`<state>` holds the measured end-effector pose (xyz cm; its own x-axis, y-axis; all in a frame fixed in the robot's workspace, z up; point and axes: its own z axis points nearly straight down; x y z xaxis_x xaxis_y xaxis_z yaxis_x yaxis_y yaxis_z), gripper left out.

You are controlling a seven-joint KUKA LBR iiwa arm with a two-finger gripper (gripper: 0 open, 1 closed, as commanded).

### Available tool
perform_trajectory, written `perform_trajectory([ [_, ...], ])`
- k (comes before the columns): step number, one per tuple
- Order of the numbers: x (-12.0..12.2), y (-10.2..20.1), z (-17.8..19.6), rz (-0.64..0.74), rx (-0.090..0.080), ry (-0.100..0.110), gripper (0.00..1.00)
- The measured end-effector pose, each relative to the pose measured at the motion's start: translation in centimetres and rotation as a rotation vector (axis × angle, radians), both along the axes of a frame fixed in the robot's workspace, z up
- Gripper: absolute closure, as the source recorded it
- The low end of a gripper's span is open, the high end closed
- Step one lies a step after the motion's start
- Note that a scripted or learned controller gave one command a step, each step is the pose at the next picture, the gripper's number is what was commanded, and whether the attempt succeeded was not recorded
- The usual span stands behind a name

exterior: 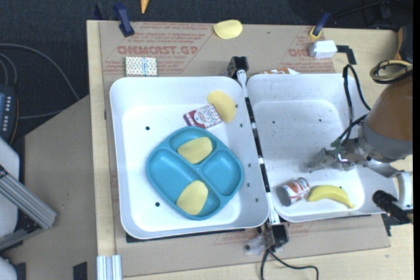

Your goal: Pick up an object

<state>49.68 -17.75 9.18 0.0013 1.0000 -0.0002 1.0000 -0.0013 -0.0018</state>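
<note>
In the right bin, a yellow banana lies by the near wall, with a small red and white can on its side just left of it. My gripper hangs over the bin floor a little above and between those two, open, with nothing between its fingers. The grey arm with its orange band comes in from the right.
The left bin holds a blue divided plate with two yellow pieces, plus a yellow lump and a red and white packet. On the bench behind lie a yellow object, a patterned box and a white block.
</note>
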Motion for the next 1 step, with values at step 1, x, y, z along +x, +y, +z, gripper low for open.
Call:
perform_trajectory([
  [1, 2.79, 6.47, 1.60, 0.003, 0.000, -0.003, 0.00],
])
